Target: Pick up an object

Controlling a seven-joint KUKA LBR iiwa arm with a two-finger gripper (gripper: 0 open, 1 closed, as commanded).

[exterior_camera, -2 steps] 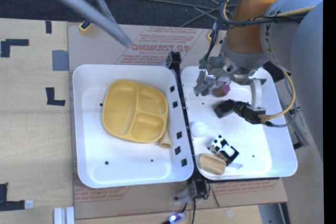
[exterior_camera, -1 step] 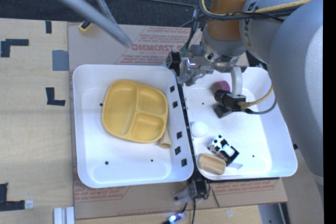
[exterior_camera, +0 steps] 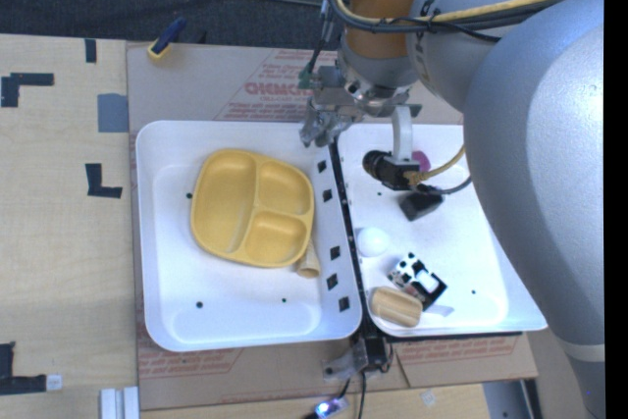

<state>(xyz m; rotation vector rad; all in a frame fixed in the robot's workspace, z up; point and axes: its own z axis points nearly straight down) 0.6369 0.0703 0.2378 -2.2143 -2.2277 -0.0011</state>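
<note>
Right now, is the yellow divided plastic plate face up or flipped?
Face up: the yellow divided plastic plate in the left white bin shows its three hollow compartments and raised ridges.

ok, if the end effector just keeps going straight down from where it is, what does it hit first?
Likely the top rim where the left bin and right bin meet: the end effector hangs over that divider, beyond the yellow divided plate. Depth is unclear from this slanted view.

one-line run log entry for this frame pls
arm: over the bins' divider, far end | hand: above left bin far corner | left bin: yellow divided plate | right bin: white ball, tan block
</note>
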